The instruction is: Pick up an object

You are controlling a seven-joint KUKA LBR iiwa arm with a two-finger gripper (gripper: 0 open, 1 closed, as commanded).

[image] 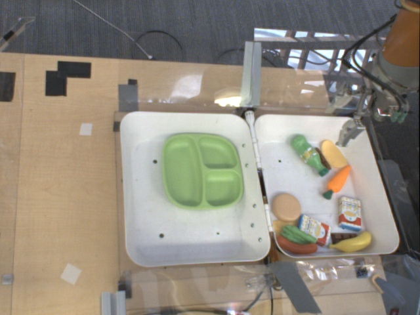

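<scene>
The gripper (348, 134) hung over the top right corner of the right bin (387, 195), close to its back wall; I could not tell how it was set, and nothing showed in its hold; the nearest toy was a yellow piece (333, 154), just below the gripper, and it touched a green bottle (308, 153) on one side and sat very near an orange carrot (337, 178) on the other; I think that was the first risk, since a grab there could catch 2 toys at once or push one away; the back wall was close too, so I think the gripper could bump it on the way down; farther off, at the front of the bin, a tan round toy (287, 207), a small box (313, 228), a red piece (296, 245), a banana (353, 242) and a little carton (350, 213) lay packed close, so I think a pick there could slip or knock the pile about; the left bin (138, 241) held 1 green tray (200, 170) with 3 parts, flat and wide, likely too hard to pinch.
</scene>
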